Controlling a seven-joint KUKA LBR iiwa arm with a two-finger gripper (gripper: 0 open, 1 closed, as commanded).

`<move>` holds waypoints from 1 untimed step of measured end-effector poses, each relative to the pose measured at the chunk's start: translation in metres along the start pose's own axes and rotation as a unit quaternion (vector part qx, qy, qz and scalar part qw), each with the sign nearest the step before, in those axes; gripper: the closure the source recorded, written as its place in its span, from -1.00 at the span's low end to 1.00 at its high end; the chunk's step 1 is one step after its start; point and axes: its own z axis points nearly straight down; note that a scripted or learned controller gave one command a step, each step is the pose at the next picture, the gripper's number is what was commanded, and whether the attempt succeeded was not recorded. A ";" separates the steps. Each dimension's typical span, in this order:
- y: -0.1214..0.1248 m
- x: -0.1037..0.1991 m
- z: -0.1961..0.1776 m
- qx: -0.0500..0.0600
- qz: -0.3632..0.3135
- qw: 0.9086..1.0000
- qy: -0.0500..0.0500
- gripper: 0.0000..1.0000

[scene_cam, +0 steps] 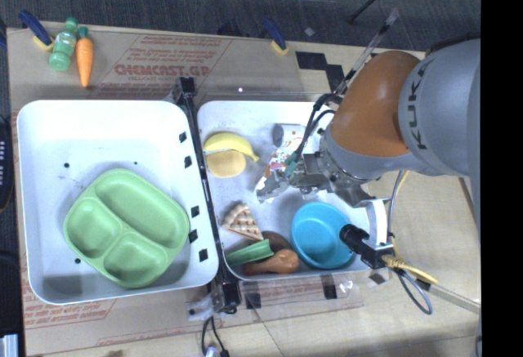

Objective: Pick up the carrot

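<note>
Far left, on the cardboard strip behind the bins: the carrot, orange, lying outside both bins with its green top toward the back and its point toward the left bin's rear rim; a small green bottle-like toy lies just beside it on the left, close enough to get in the way; a blue clip sits at the board's corner nearby.

Left bin: one green divided plate, three compartments, nothing on it.

Right bin: a yellow banana-like piece near the divider; a waffle-patterned wedge below it; a green strip and a brown piece at the front wall; a blue bowl beside them.

The gripper hangs low over the middle of the right bin, above the bowl's far side, well apart from the carrot; whether it is released or clenched I cannot tell, the wrist hides too much.

Judgement on handling: the carrot looks like a hard plastic toy; light, stiff, smooth and likely slippery; tapered, so a grip near the tip may squeeze it out; best taken across the thick upper body, closing across its width, approached from the side away from the bottle.
</note>
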 end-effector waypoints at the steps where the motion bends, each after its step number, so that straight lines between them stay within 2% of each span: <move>1: -0.020 -0.015 -0.061 -0.003 -0.021 1.000 -0.002 -1.00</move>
